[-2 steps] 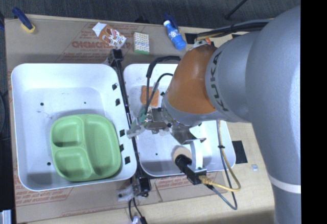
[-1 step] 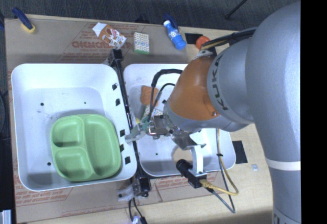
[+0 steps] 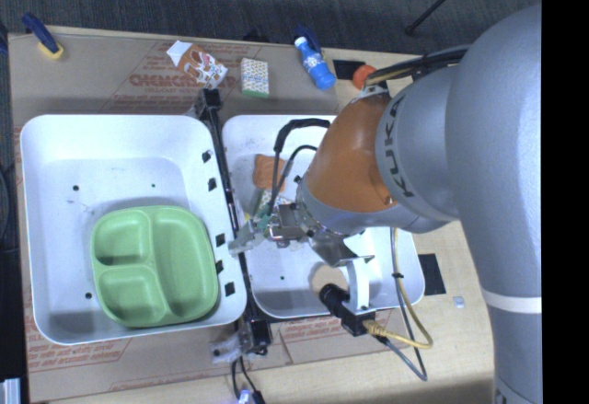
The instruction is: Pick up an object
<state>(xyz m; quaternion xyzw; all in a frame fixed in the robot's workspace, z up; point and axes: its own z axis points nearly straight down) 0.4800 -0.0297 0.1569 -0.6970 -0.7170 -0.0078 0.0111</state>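
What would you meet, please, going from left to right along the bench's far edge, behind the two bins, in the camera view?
Blue and yellow clamp → crumpled snack wrapper → small patterned packet → blue bottle → orange cap, right beside the arm.

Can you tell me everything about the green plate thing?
The green tray looks like smooth plastic, squarish with rounded corners. Raised ridges split it into three compartments, one long and two smaller. It lies flat, turned slightly askew, in the near part of the left bin, resting on the bin's floor. Nothing sits in it.
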